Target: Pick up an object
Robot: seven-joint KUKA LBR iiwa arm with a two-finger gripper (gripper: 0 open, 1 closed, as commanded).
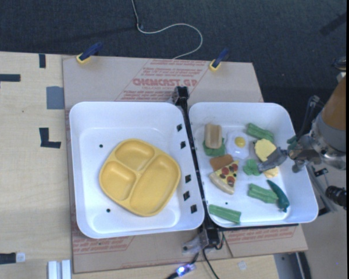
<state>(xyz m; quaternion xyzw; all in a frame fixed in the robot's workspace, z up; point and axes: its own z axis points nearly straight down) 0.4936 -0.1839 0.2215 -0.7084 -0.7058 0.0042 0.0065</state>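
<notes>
Two white bins are set side by side on the bench. In the left bin point(81, 156) a yellow plate with three parts point(140, 176) is seen. In the right bin point(279, 112) many small toy foods are spread out: a toy sandwich point(213, 136), a fried egg point(239, 142), a pizza slice point(225, 176), a yellow cheese piece point(264, 150), a green bean pod point(225, 213), a green leafy bit point(260, 132) and a dark green pepper point(278, 195).

The gripper point(277, 160) is reached in from the right, low over the right bin, just beside the yellow cheese piece and a paler yellow chunk point(271, 172). Its dark fingers are seen close to these toys, but whether they are apart or pressed together cannot be told, because that spot is small and blurred. Nothing can be seen held between them.

The yellow cheese piece is judged to be the thing most likely to be picked up, as it lies nearest the gripper. It is probably light, hard plastic, so it will not be squashed, but it may be smooth and could slip. It would best be taken across its two flat sides, near the middle.

Most of the arm point(331, 121) is cut off at the right. The paler chunk is partly hidden under the gripper, so its shape is hard to make out
</notes>
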